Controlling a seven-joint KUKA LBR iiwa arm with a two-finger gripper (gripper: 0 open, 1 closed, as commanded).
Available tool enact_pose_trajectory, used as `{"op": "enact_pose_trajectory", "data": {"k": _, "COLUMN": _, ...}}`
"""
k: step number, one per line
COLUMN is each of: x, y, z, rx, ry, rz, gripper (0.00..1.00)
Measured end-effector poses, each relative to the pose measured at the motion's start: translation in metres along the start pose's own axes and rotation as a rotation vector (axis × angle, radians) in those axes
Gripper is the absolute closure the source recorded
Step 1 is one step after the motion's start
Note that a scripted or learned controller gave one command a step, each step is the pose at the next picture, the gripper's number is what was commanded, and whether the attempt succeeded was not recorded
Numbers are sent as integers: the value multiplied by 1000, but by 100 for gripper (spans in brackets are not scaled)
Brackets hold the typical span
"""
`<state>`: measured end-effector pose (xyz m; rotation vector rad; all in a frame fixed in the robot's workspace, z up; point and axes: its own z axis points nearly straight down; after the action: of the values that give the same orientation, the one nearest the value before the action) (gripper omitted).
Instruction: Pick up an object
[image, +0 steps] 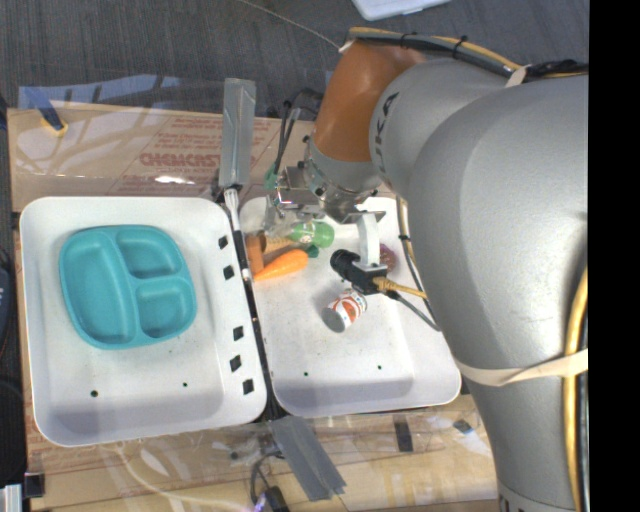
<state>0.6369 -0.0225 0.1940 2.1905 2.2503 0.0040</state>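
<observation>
Grey and bulky, the arm (500, 200) takes up the right side of the camera view, and its orange band (350, 100) sits above the far edge of the right bin. Two shallow white bins stand side by side on the counter (120, 150). The left bin (40, 380) carries a teal divided plate (125, 285), which lies flat toward that bin's far left part. The right bin (340, 385) holds the loose objects that could be picked. An orange carrot (280, 264) lies on its side near the bin's left wall, in the far half. A small white and red can (345, 310) lies tipped over near the middle of the bin, apart from the carrot. A green object (318, 235) rests just beyond the carrot's right end, close to the far wall. A small dark red object (386, 256) sits near the right wall, partly hidden by the robot. The gripper (290, 205) hangs over the far left corner of the right bin, just above the carrot and the green object. Whether it is wide, narrow or holding anything cannot be told, since the wrist hardware covers it.
</observation>
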Motion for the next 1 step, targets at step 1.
{"op": "enact_pose_trajectory", "data": {"k": 1, "x": -66, "y": -118, "z": -104, "rx": -6, "ry": -3, "rz": -45, "gripper": 100}}
